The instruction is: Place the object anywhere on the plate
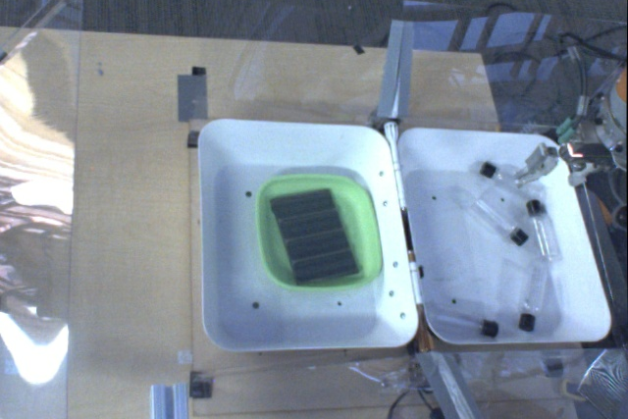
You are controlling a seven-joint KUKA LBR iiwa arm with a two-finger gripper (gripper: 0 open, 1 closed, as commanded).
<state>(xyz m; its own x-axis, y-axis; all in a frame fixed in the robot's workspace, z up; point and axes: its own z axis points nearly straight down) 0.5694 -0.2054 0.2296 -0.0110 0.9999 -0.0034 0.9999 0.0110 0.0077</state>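
Note:
A lime green plate (365, 233) lies in the middle of the left white bin (226, 240). A dark grey ribbed rectangular block (313, 235) rests flat on the plate, turned slightly off square. My gripper (540, 162) hangs over the far right corner of the right bin (442, 309), well away from the plate and block. Part of the arm's wrist shows at the view's right edge.
Several clear plastic tubes with black caps (520, 221) are scattered across the right bin. A metal divider post (395, 83) stands behind the seam between the bins. Cables (579, 54) lie at the back right.

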